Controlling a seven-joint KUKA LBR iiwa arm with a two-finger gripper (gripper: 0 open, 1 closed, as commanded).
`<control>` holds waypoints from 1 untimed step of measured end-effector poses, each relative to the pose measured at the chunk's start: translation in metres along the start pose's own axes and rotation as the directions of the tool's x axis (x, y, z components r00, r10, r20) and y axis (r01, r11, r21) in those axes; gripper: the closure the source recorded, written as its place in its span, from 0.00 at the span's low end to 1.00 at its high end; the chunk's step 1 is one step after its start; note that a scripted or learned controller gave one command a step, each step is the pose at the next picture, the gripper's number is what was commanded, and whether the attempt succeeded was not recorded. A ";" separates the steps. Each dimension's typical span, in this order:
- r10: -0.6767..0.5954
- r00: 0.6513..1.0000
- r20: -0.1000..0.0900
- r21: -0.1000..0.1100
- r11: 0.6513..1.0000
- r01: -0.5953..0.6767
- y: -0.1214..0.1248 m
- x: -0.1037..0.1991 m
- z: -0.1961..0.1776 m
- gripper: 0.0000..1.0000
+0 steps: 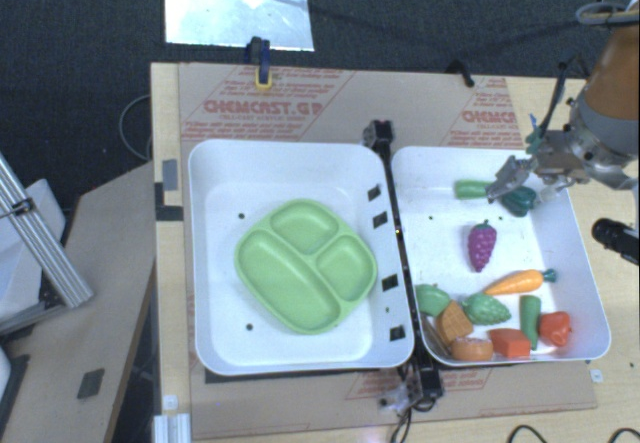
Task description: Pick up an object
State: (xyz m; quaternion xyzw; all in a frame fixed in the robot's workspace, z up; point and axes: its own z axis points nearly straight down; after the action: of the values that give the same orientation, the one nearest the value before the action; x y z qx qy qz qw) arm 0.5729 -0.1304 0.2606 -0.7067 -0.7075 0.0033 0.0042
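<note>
My gripper [524, 181] hangs over the back of the right bin [575, 231], its fingers spread open. Just under it lies a dark teal toy [519, 200], and a green toy vegetable [470, 189] rests to its left; nothing is held between the fingers. Further forward in the same bin are purple grapes [482, 244], an orange carrot [518, 282], and a cluster of green, orange and red toy foods [490, 326] along the front wall.
The left bin [215, 231] holds a light green divided plate [305, 266]. A black divider [392, 231] runs between the two bins. A clamp [261, 61] sits at the back of the bench.
</note>
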 end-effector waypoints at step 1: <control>-0.002 1.000 0.001 -0.012 1.000 0.002 0.002 0.000 -0.007 0.00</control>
State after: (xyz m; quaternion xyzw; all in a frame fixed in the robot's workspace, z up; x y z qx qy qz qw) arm 0.5748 -0.1301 0.2674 -0.7059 -0.7083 -0.0003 -0.0005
